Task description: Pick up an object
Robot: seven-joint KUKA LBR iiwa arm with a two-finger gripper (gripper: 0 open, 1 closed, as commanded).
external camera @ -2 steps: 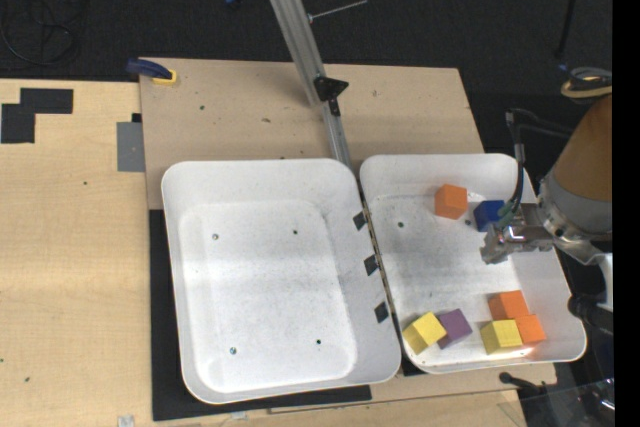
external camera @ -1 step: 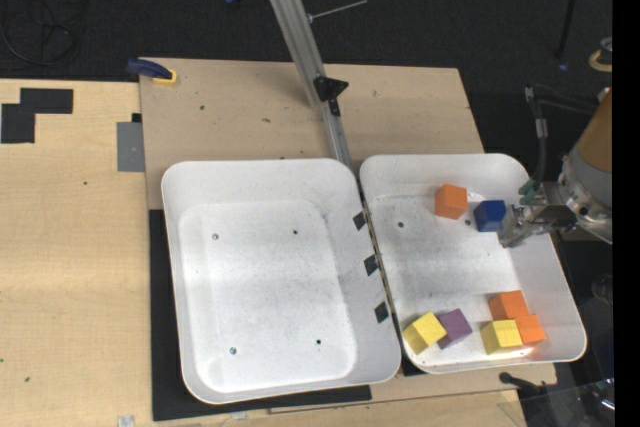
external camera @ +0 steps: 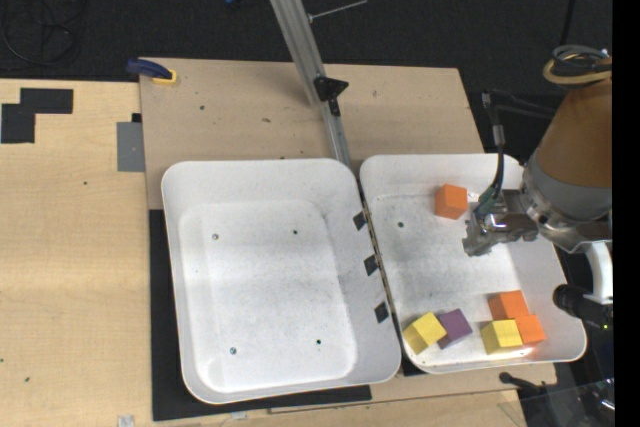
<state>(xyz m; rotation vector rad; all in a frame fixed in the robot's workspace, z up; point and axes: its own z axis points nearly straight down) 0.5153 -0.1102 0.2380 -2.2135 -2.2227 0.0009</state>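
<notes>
I see the arm (external camera: 575,155) coming in from the right, orange band above the wrist, wrist angled down and left over the right bin (external camera: 420,185). The gripper (external camera: 478,240) sits low over the bin's middle-right floor, just right of and slightly nearer than the orange cube (external camera: 451,201). I can't tell how far the pincer is open; the tips are a dark blur at this angle. I see nothing between them, so no grasp I can confirm.

Block count, all in the right bin, six total:
- 1 orange cube alone at the far side, close to the gripper; whether they touch I can't tell.
- 1 yellow block (external camera: 425,330) and 1 purple block (external camera: 455,325), touching, at the near edge left of centre.
- 1 yellow block (external camera: 501,336) with 2 orange blocks, one behind it (external camera: 508,303) and one on its right (external camera: 531,328), clustered in the near right corner.

So 3 orange, 2 yellow, 1 purple.

Two white bins side by side; the left bin (external camera: 200,185) has only small dark specks on its floor. An aluminium rail (external camera: 295,25) slants down from the far side to the seam between the bins.
</notes>
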